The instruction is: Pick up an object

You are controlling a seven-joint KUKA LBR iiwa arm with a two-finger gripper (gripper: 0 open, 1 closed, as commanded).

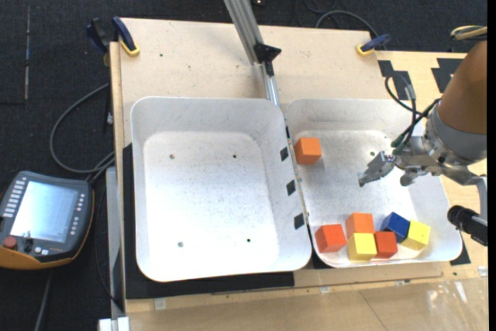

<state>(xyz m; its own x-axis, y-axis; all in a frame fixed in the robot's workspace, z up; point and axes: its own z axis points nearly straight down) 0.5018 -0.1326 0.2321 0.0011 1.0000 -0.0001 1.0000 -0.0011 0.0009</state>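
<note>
A lone orange block (308, 149) lies in the right bin (341, 190), near its upper left. Along that bin's front edge sits a cluster of blocks: a red-orange one (331, 237), an orange one (359, 223), a yellow one (362, 246), another red-orange one (385, 244), a blue one (396, 225) and a second yellow one (417, 235). My gripper (385, 173) hangs over the middle right of this bin, to the right of the lone orange block and above the cluster. It is open, with nothing between its fingers.
The left bin (209, 190) adjoins the right one along a shared divider. A slanted metal pole (240, 4) runs down to the bins' back edge. A teach pendant (43, 217) lies off the bench at the left.
</note>
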